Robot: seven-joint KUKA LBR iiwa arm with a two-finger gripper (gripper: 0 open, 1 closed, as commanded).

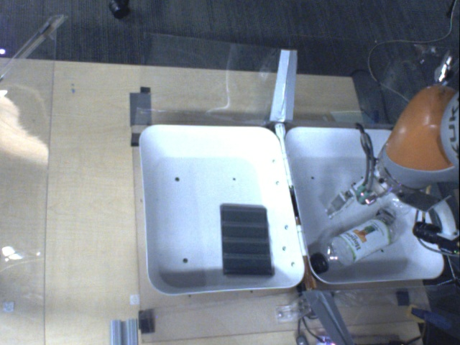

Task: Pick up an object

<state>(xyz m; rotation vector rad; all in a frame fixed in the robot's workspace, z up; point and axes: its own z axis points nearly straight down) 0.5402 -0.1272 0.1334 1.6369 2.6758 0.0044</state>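
The bench (72,214) is pale, matt wood with faint grain. Both bins, left (162,192) and right (316,157), look like smooth white plastic with a soft sheen. The ribbed black block (246,240) is matt. The bottle (359,240) looks glossy with a paper-like label. The arm's orange band (424,131) shines smoothly.

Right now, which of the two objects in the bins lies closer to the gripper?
The bottle with the dark cap, lying on its side in the right bin, just below the gripper. The black ridged block lies apart in the left bin.
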